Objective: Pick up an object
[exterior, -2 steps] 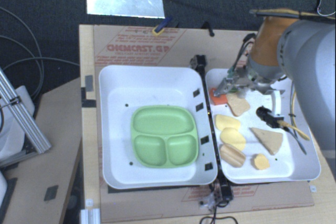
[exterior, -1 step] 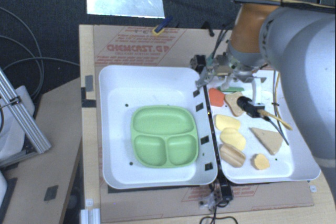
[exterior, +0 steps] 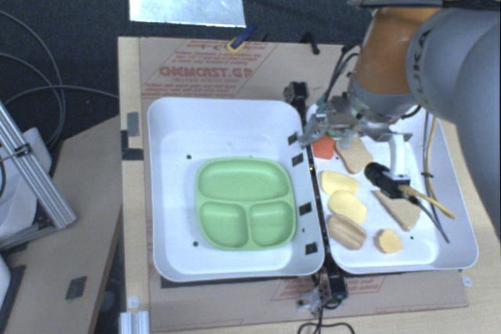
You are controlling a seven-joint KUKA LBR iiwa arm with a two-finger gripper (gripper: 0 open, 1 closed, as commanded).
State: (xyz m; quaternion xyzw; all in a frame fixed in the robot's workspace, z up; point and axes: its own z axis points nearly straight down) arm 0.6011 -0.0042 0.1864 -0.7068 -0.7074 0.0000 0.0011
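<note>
The gripper (exterior: 333, 129) hangs over the right bin's (exterior: 454, 246) upper left corner, just beside the divider; whether it grips anything, I cannot tell. An orange piece (exterior: 324, 146) lies beneath it. Yellow food pieces (exterior: 342, 195) crowd below; the left bin (exterior: 172, 168) holds a green tray (exterior: 245, 202).
</note>
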